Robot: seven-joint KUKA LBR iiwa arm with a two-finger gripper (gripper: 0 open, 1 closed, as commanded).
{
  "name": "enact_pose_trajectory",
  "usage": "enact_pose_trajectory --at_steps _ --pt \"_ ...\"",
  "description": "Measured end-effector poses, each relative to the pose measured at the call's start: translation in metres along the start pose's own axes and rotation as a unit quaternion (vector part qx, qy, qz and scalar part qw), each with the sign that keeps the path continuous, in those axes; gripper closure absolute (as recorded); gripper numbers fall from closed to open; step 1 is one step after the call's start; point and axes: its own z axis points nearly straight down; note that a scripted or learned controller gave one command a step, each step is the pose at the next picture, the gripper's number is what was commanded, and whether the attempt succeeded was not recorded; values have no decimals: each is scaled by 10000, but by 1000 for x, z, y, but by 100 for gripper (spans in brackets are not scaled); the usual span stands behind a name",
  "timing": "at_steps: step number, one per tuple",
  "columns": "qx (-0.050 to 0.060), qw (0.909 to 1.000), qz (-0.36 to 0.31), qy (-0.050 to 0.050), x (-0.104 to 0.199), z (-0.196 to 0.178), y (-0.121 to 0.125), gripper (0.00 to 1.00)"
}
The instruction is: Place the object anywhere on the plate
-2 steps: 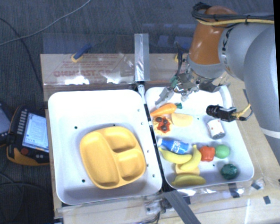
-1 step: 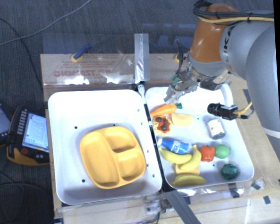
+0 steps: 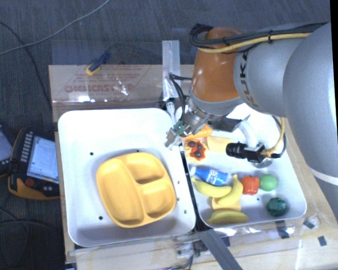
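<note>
Yellow and sectioned, the plate (image 3: pixel 136 188) lies in the left bin (image 3: pixel 77 131), the hand (image 3: pixel 177 134) hangs over the divide between the bins, its grip impossible to make out, while right of it toy foods, among them a banana (image 3: pixel 221 191), crowd the right bin (image 3: pixel 292 195).

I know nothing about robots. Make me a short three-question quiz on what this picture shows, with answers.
1. True or false: the yellow three-compartment plastic plate lies in the left white bin.
2. Which lies nearest the right bin's front right corner: A the dark green round toy, B the blue toy bottle, C the yellow toy banana?
3. Fill in: above the wrist the grey arm bears an ______ band.

Key: 1 true; 2 A; 3 orange.
</note>
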Motion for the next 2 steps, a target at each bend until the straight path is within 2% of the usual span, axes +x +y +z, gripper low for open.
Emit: enact_pose_trajectory --at_steps 1,2 --pt "4 9998 176 -8 33 -2 79 100" --pt "-2 9957 -926 -27 36 -113 102 100"
